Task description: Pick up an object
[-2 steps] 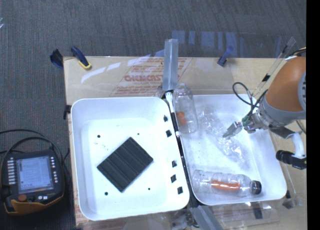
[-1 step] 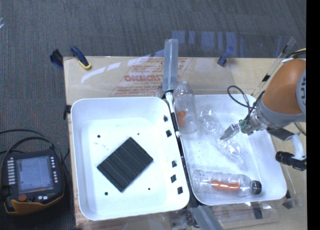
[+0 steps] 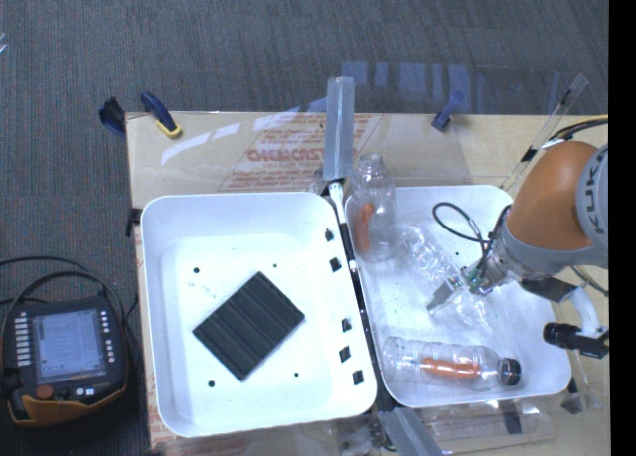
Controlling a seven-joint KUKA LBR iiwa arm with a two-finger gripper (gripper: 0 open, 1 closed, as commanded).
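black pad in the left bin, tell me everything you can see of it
The black pad is a flat, roughly square slab, dark and matte, with fine parallel ridges running across its top; it looks like rubber or foam. It lies flat on the floor of the left bin, turned so its corners point toward the bin's sides, a little below the middle. Nothing rests on it and nothing touches it but the bin floor. The pincer is over the right bin, well away from it.
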